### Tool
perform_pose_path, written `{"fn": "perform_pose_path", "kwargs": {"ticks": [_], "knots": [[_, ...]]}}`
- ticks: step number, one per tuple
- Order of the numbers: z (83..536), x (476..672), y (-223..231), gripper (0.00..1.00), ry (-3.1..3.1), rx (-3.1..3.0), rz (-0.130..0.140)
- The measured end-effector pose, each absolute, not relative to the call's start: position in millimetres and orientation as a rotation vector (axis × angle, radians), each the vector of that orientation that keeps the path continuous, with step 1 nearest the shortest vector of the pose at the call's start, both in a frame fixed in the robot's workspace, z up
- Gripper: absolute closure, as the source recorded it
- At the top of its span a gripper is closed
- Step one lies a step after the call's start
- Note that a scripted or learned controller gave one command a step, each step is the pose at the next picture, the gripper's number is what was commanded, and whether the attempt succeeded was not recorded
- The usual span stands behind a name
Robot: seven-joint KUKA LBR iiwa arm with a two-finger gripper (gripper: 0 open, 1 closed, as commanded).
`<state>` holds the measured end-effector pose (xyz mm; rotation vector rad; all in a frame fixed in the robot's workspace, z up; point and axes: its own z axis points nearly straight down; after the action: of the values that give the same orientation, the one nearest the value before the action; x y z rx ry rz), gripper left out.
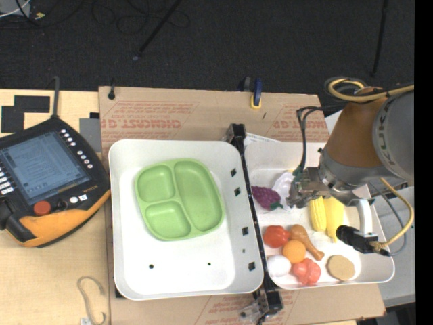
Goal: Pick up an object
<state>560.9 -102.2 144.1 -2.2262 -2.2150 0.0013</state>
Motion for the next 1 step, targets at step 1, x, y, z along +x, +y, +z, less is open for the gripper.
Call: {"fn": "perform_pose_path", "kwargs": {"ticks": [1], "knots": [[206.9, 563.1, -106.0, 1.00, -2.222, -2.224, -0.003]]}}
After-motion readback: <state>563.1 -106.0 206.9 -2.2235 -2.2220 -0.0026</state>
